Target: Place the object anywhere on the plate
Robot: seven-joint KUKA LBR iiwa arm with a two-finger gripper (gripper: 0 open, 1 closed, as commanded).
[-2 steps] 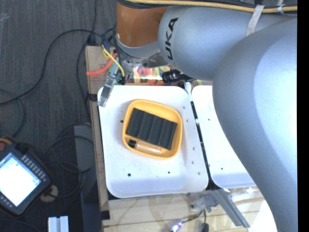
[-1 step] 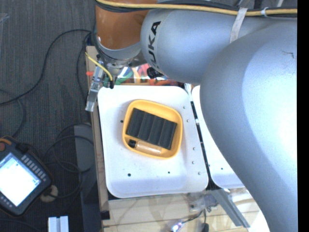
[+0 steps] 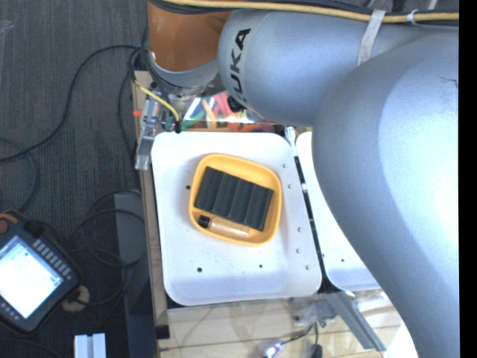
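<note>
A yellow plate (image 3: 276, 181) with rounded corners sits in the middle of the left white bin (image 3: 223, 274). On it lies a black ribbed block (image 3: 233, 198), tilted slightly, covering most of the plate's floor. A small pale yellow cylinder (image 3: 227, 228) with a dark tip rests on the plate along the block's near edge. My gripper (image 3: 151, 129) hangs below the orange wrist band (image 3: 182, 21) at the bin's far left corner, over the rim and away from the plate.
The big grey arm (image 3: 373, 88) covers the top of the view and most of the right bin (image 3: 339, 267). Colourful items (image 3: 216, 110) peek out behind the left bin. A teach pendant (image 3: 26, 274) and cables lie on the dark floor to the left.
</note>
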